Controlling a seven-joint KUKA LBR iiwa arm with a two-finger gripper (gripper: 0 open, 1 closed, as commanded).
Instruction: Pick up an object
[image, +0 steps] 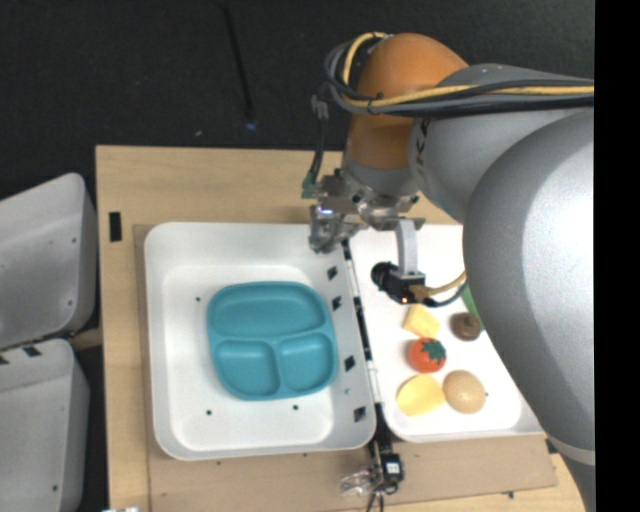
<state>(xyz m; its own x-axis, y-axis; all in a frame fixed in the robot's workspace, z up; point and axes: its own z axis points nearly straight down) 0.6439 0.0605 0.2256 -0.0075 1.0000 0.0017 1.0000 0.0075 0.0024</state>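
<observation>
Above the rim between two shallow white bins (160, 300), the tool (330, 232) is seen; its state cannot be told. Small plastic foods are gathered in the right bin, a red tomato (426, 355) among them; a teal divided plate (270, 337) is seen in the left.

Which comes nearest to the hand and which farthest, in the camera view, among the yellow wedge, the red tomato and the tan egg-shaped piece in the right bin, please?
Measured from the hand at the top of the wall between the bins:
1. Yellow wedge, highest of the three in the right bin.
2. Red tomato, just below the wedge.
3. Tan egg-shaped piece, lowest and furthest right.
</observation>
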